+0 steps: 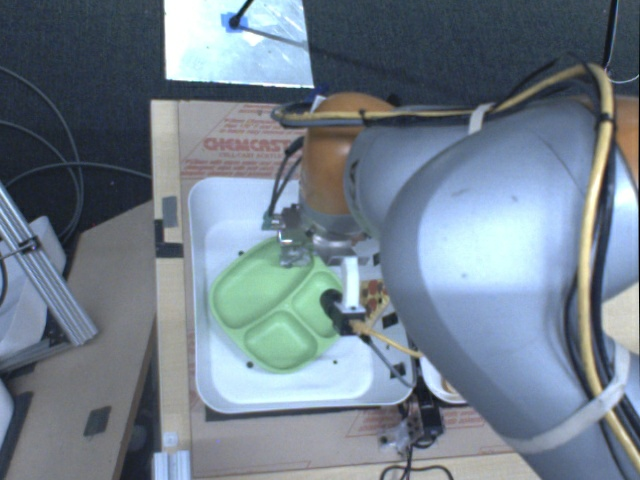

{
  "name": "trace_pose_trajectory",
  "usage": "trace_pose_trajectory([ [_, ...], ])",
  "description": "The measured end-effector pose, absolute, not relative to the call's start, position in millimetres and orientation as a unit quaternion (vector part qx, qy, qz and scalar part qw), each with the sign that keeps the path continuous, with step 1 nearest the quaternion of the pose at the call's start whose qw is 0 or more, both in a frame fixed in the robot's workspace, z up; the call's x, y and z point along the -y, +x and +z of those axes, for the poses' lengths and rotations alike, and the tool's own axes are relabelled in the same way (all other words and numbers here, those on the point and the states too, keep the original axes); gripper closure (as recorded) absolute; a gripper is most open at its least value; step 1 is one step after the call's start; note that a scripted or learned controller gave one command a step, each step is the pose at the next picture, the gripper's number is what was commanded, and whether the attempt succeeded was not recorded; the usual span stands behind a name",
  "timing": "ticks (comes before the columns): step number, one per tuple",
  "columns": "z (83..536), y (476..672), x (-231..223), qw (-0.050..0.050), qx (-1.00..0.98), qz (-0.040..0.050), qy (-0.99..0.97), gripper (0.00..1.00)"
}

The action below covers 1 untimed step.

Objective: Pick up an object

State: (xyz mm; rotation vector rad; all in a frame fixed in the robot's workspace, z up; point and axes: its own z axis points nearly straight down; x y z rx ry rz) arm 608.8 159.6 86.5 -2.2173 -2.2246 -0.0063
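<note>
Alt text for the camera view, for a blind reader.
A grey arm reaches from the right over a white bin, its gripper low over the upper edge of a green divided plate lying in it. A small brown-patterned thing shows right of the plate, partly hidden by the arm.

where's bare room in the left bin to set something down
In the white bin, the far-left corner between the green divided plate and the walls is bare, as is a strip along the near wall. The right side is crowded under the arm.

1 overhead camera, slanted down, near bin (225, 213)
</note>
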Motion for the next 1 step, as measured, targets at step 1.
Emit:
trace_pose_trajectory([
  [1, 89.8, 490.6, -133.0, -0.01, 0.706, -0.0111, -0.708, 1.0],
])
